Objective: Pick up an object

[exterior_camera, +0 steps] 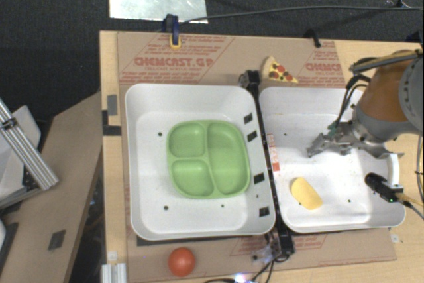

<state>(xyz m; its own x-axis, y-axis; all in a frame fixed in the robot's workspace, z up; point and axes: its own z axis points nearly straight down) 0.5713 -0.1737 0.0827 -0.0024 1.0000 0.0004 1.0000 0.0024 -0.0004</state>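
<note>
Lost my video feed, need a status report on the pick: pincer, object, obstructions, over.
Pincer low in right bin, nothing seen between its tips. Yellow object lies apart, nearer the front wall. Nothing between them.

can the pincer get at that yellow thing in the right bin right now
Probably yes. The yellow object lies alone on the right bin's floor, with the pincer just above it and nothing between them.

yellow object | small, rounded, oblong lump, pale yellow | lying flat, long axis slanted from upper left to lower right | on floor of right white bin, lower-left area, near front wall | untouched, nothing gripping it
</note>
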